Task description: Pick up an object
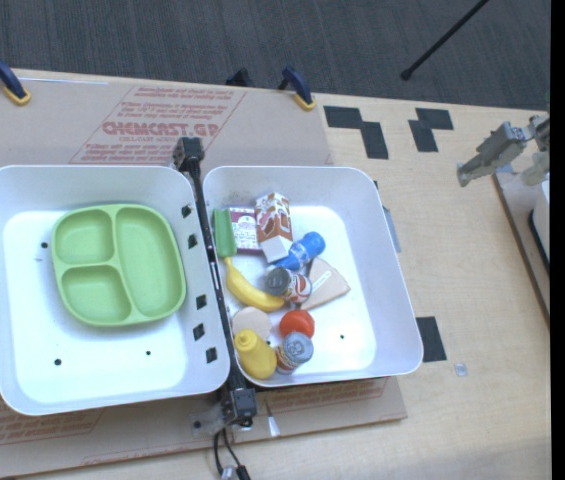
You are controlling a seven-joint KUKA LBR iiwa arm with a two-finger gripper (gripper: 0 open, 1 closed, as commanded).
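The right bin (pixel 387 298) holds a heap of small things along its left half. Among them are a yellow banana (pixel 250 291), a small milk carton (pixel 275 216), a blue bottle (pixel 306 249), a green stick (pixel 224 233), a red ball (pixel 298 323), a yellow bottle (pixel 253 354) and two little cans (pixel 296 349). A tan wedge (pixel 331 286) lies beside the pile. My gripper (pixel 502 151) sits far off at the right edge of the view, over the bare bench and well clear of both bins, with nothing visible in it.
The left bin (pixel 12 368) carries a green divided plate (pixel 119 263). A black divider with clips (pixel 202 268) runs between the bins. Cardboard with red print (pixel 152 123) lies behind them, held by blue-yellow clamps (pixel 297 86). Black markers (pixel 357 128) dot the wooden bench.
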